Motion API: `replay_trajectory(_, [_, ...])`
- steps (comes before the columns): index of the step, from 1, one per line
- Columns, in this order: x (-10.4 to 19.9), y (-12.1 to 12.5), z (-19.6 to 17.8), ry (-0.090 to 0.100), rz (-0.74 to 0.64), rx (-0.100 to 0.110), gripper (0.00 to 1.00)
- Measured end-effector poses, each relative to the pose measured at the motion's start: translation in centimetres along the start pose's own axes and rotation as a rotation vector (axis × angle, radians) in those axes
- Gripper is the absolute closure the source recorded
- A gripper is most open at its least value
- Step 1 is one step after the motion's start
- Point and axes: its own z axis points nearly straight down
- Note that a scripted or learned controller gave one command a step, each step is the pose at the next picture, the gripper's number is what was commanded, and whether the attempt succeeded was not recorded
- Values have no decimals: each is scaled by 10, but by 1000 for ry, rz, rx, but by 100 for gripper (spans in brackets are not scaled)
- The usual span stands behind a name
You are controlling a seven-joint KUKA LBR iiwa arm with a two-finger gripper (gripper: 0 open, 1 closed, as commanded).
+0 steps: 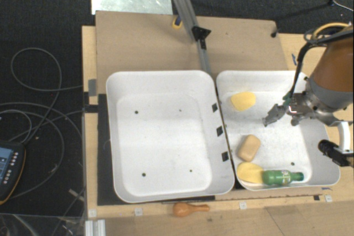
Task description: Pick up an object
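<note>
**Bench, two bins, gripper low over right bin**

Dark carpet floor all round, loose cables and a handheld pendant at far left. Plywood bench with brown board on top, carrying two shallow white bins side by side, touching along the middle with black clips on the seam. Grey tripod leg slanting down from top centre toward the seam.

Left bin: bare white floor, a few small dark holes.

Right bin: four items.
- Pale yellow rounded piece near upper left corner.
- Tan block mid-left, tilted, well apart from the yellow piece above.
- Yellow sponge-like piece at lower left, just below the tan block.
- Green bottle lying on its side along the front wall, touching or overlapping the lower yellow piece.

Orange pear-shaped object outside the bins, on the bench front edge.

Arm in from right, orange band visible, black cables looping over it. Gripper over right bin centre, fingers pointing left and down. Fingers parted only slightly, nothing between them. Nearest items: upper yellow piece to its left, tan block below-left; touching neither.
</note>
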Motion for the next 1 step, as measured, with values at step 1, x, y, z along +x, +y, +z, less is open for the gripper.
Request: replay_trajectory(1, [5, 2, 43, 0, 0, -1, 0])
